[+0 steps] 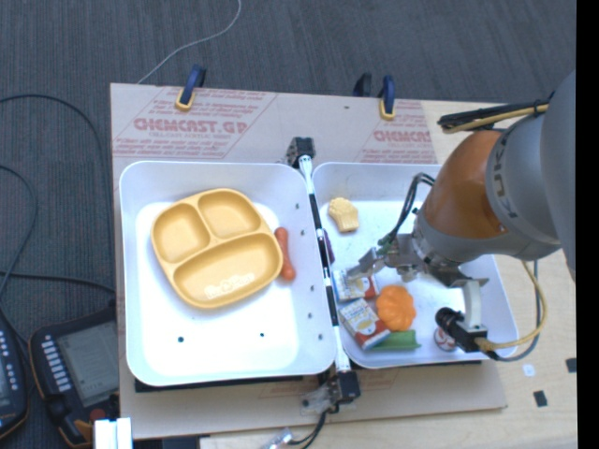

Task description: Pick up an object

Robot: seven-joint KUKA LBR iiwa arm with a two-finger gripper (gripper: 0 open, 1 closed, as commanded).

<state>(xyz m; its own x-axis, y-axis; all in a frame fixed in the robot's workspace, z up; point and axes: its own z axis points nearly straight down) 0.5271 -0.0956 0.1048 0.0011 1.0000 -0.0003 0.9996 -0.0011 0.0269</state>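
Hovering gripper [367,267] above crinkled packets [357,304], bumpy orange ball [397,308].

- The grey arm with its orange band [487,199] runs off the right edge and hides much of the right white bin [370,209].
- A black handheld controller [70,368] is cut off at the lower left corner.

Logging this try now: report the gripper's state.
Gripper: low in the right bin, above the small packets beside the orange toy; open or shut cannot be told, and no object is seen held.
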